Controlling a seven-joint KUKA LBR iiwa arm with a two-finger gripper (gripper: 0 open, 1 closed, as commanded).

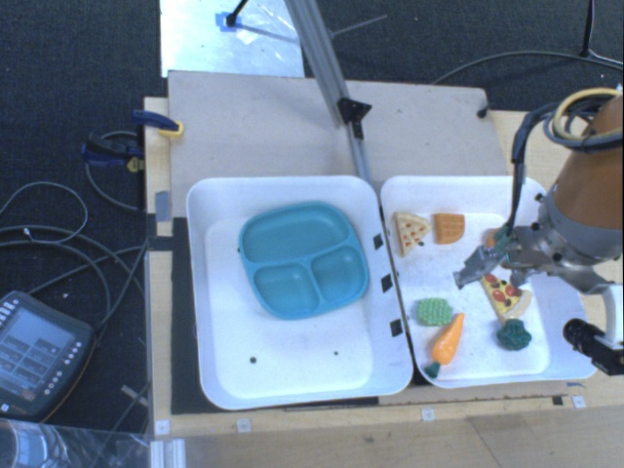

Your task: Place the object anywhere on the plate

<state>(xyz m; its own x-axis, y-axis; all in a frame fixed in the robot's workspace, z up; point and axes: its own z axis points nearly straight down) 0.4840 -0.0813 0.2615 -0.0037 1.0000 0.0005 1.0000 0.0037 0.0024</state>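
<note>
1 pizza slice lies just beside the pincer; pincer's spread unclear.

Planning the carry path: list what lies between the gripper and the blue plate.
In the camera view, between the gripper and the blue plate lie the waffle wedge and both bins' adjoining rims.

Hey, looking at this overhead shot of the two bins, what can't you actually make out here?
- The hand: small and blurred in the camera view, so open or shut cannot be told.
- An orange-brown item behind the hand: mostly covered by it, so unidentifiable.
- The pizza slice: its upper end sits under the hand; contact is unclear.
- The arm: cut off by the right edge.
- The green item beside the carrot: too small to name.
</note>
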